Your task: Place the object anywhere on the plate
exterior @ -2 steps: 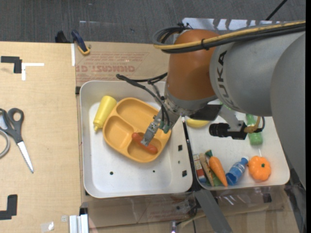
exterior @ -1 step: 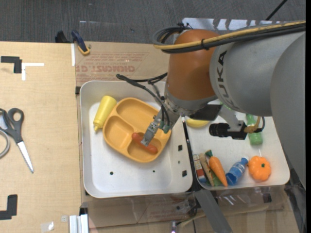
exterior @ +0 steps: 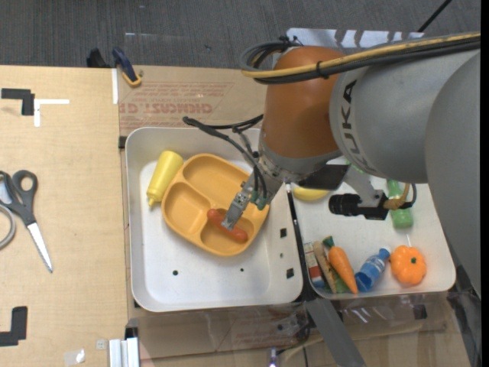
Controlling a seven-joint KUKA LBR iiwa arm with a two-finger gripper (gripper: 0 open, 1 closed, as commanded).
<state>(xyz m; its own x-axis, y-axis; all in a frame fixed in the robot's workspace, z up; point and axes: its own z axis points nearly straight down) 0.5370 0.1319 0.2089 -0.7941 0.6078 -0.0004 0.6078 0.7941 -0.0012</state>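
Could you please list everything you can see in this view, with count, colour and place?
plate: one, orange, divided, left bin
sausage: one, red-orange, on the plate's near compartment, at the gripper
mustard bottle: one, yellow, left bin beside the plate
carrot: one, orange, right bin
pumpkin: one, orange, right bin
water bottle: one, blue, right bin
scissors: one pair, grey, bench at left
arm: one, grey with orange band
gripper: one, over the plate

Dark grey floor (exterior: 191, 14), light wooden bench (exterior: 61, 228), cardboard sheet (exterior: 191, 102)
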